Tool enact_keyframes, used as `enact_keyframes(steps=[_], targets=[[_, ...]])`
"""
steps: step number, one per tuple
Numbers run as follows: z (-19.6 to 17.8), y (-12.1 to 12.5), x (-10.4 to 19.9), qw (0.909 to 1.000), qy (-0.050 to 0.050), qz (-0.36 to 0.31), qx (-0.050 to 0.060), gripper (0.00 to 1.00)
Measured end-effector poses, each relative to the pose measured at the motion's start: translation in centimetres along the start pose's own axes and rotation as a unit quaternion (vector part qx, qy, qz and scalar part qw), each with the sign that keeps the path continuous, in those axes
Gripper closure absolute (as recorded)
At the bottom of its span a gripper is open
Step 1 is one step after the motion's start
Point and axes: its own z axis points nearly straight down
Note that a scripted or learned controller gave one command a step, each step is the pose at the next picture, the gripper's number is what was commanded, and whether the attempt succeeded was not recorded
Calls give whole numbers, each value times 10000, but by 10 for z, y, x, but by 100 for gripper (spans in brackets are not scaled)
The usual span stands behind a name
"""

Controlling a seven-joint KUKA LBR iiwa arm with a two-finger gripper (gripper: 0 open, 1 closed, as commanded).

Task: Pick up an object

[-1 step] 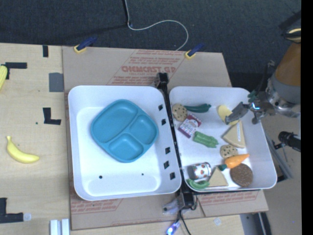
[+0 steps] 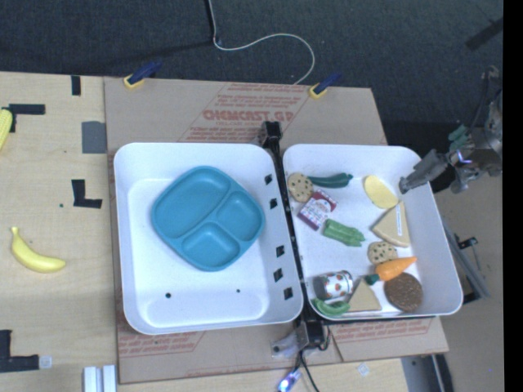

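My gripper point(image 2: 437, 176) hangs over the right rim of the right bin point(image 2: 441, 243). Its dark fingers stand apart with nothing between them, and one fingertip point(image 2: 409, 181) points toward a yellow oval piece point(image 2: 379, 191). Toy food lies in this bin: a cheese wedge point(image 2: 394, 225), a carrot point(image 2: 395, 269), a brown patty point(image 2: 404, 292), a green pickle point(image 2: 343, 233), a green pepper point(image 2: 329, 180), two cookies point(image 2: 299, 187) point(image 2: 381, 252), a red-and-white packet point(image 2: 316, 211) and a small can point(image 2: 333, 284).
The left bin point(image 2: 135, 243) holds a blue divided plate point(image 2: 208, 217). A banana point(image 2: 34, 254) lies on the bench left of the bins. A white cable point(image 2: 261, 41) loops behind the cardboard base.
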Motion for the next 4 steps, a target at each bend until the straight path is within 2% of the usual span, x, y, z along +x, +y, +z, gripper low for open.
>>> enact_keyframes(steps=[1, 2, 3, 4], targets=[[115, -28, 111, 9999, 35, -26, 147, 0], [-47, -23, 80, 10000, -4, 22, -17, 0], [-48, -24, 82, 10000, 0, 18, 77, 100], [12, -25, 168, 9999, 16, -22, 114, 100]])
